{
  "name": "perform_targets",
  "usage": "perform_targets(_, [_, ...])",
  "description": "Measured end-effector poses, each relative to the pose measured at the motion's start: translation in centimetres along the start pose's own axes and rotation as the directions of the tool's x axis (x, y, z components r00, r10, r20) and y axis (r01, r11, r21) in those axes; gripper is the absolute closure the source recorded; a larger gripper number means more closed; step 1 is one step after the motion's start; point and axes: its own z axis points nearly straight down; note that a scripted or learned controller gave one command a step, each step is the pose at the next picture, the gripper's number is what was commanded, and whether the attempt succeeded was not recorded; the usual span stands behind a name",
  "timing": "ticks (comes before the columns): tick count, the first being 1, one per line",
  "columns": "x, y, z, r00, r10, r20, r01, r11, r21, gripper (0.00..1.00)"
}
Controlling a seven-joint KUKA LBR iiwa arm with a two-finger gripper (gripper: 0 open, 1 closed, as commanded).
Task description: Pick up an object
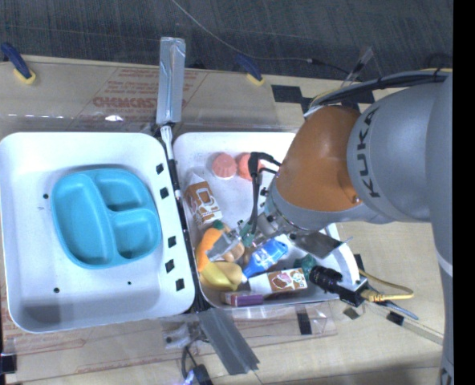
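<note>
Arm (382,159) reaches in from the right, orange band (322,163) over the right bin (201,147), covering much of it. Claw (248,231) is low in that bin's middle, down among the clutter; cannot tell if it's released or clenched, nothing seen gripped.

Pickable stuff is all in the right bin:
- pink round piece (222,165) and red round piece (244,165), side by side at the far end, apart from the claw
- brown packet (203,203) against the left wall
- orange item (208,243) just left of the claw, looks to be touching the yellow item (220,275) below it
- blue packet (268,253) just right of the claw, partly under the wrist
- white carton (282,281) with a brown picture, lying flat near the front wall
- purple stick (245,298) along the front wall, just beside the carton
- teal piece (306,261), mostly hidden, type unclear

Left bin (21,215) holds a blue divided tray (105,215), roughly centred. Both bins sit side by side on the worktop (398,343)
</note>
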Motion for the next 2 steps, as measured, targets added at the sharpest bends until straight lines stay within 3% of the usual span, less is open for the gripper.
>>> perform_targets(1, [-0.6,-0.2,-0.9,0.989,-0.150,0.004,0.150,0.989,-0.003,0.00])
perform_targets(2, [2.1,9.4,0.0,0.965,-0.262,0.002,0.262,0.965,-0.002,0.00])
